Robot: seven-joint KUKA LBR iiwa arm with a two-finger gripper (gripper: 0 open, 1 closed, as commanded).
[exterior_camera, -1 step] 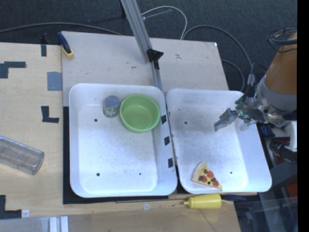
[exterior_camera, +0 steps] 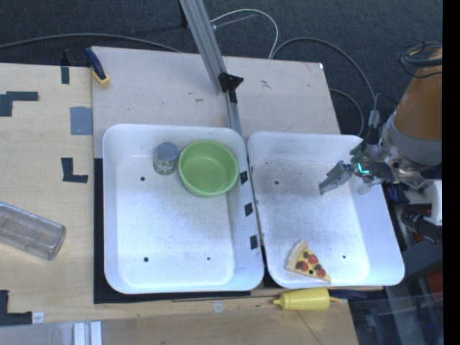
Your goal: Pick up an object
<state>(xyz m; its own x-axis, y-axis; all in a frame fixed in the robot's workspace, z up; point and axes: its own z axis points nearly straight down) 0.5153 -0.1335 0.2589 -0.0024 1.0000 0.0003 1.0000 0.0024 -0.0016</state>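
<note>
Green bowl [exterior_camera: 208, 167] glossy plastic; white bins [exterior_camera: 115, 214] speckled, smooth.

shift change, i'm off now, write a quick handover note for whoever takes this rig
Tool: over the upper part of the right white bin, nothing seen between its fingers; open or shut can't be judged from this view.
Things: flat toy pizza slice with red dots lies near the right bin's front edge. Green plastic bowl and small grey can sit side by side at the back of the left white bin, the can to the bowl's left.
Done: nothing picked up yet.
Left: choose an object, grasp and lift it; the pizza slice lies in the bin the tool is over.
</note>
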